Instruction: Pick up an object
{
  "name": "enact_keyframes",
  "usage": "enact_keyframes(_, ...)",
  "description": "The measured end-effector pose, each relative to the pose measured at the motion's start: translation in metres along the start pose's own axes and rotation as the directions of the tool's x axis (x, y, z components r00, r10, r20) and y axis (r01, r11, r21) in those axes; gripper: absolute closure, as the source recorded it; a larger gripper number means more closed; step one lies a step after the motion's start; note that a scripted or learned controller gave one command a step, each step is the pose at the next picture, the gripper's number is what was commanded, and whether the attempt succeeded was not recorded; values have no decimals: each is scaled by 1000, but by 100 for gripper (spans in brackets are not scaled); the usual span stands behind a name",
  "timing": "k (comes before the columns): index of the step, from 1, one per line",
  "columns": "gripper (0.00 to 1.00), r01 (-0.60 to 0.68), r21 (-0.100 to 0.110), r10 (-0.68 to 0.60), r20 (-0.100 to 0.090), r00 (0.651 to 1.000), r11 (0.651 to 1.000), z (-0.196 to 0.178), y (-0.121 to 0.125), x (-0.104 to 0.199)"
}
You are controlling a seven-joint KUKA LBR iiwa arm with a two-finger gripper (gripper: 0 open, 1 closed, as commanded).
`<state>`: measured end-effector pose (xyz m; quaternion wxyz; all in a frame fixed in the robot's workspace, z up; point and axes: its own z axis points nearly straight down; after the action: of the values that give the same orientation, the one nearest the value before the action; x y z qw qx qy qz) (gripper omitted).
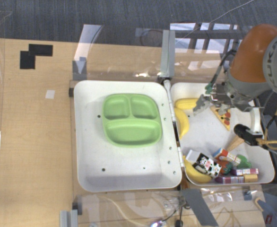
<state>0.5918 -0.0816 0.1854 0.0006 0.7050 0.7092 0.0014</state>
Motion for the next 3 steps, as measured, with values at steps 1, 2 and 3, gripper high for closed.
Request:
enact_keyframes(1, 100, 3, -6, -3, -1, 1000, 1000, -11, 2, 1)
enact_keyframes(2, 100, -109, -2, 109, 1, 994, 994, 8, 1, -52)
enact_keyframes(3, 100, 179, -1, -179, 1, 984, 984, 77, -49, -86)
